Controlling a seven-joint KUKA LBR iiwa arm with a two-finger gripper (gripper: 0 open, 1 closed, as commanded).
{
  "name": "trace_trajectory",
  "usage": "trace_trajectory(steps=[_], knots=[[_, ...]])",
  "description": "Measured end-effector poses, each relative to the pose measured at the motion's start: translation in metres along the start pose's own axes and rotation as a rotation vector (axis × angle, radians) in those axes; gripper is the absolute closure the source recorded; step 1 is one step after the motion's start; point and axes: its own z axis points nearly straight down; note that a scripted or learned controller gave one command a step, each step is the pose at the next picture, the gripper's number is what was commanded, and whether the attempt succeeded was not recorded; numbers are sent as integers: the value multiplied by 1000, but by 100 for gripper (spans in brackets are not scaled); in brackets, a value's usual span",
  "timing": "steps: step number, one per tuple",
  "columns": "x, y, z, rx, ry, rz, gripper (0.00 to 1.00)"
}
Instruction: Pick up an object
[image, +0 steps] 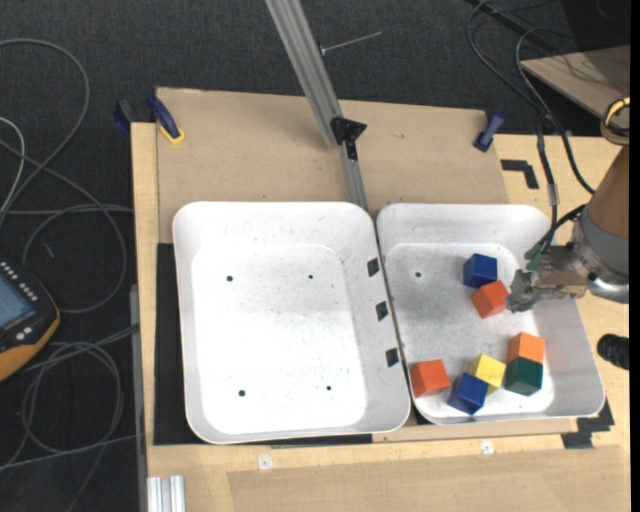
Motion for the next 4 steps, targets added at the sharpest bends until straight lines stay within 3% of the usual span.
trace_trajectory(steps=[1, 3, 4], knots=[[0, 2, -44, 2, 0, 0, 100], [104, 15, -22, 10, 5, -5, 100], [157, 39, -18, 6, 4, -6, 100]])
